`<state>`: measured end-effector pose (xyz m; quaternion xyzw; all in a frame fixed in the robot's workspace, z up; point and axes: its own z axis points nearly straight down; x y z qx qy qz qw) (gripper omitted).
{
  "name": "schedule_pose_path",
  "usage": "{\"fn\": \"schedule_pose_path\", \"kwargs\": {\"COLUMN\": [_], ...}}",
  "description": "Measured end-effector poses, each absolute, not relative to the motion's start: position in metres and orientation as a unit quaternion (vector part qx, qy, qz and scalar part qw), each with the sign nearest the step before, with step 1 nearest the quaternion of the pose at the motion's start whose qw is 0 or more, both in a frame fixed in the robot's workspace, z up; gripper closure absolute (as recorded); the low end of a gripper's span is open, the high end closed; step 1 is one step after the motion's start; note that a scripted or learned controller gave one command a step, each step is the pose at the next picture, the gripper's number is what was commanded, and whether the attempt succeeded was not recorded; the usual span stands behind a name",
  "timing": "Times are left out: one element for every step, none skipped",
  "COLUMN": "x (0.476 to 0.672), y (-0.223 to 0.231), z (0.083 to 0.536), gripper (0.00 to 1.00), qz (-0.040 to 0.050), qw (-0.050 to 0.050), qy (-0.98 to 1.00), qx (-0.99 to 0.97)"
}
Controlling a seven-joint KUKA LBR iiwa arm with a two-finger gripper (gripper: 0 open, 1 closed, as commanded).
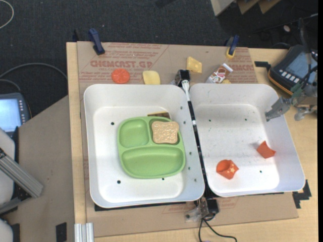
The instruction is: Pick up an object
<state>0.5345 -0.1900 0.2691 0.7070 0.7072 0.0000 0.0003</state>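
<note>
In the right bin (242,185) lie two red objects: a crumpled red piece (227,169) near the front and a smaller red block (265,149) towards the right wall. The left bin (98,135) holds a green divided plate (150,160) with a tan slice of toast (165,132) in its upper right compartment. My gripper (276,111) hangs over the right bin's far right rim, above and behind the red block and apart from it. Nothing shows in its grasp.
On the cardboard behind the bins lie an orange-red disc (120,76), two yellow pieces (151,77) (194,64), a small packet (218,75) and a black item (182,76). Blue clamps (96,40) (232,45) grip the board's back edge. A control pendant (290,72) sits at the right.
</note>
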Motion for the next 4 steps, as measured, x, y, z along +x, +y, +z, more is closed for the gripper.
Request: {"fn": "schedule_pose_path", "kwargs": {"x": [0.525,0.530,0.530,0.611], "y": [-0.220,-0.218,-0.222,-0.124], "z": [0.157,0.082,0.096,0.210], "gripper": [0.00,0.00,1.00,1.00], "qz": [-0.0030,0.0032,0.0014,0.0056], "qw": [-0.005,-0.006,0.001,0.007], "qy": [0.706,0.709,0.708,0.712], "qx": [0.708,0.705,0.706,0.703]}}
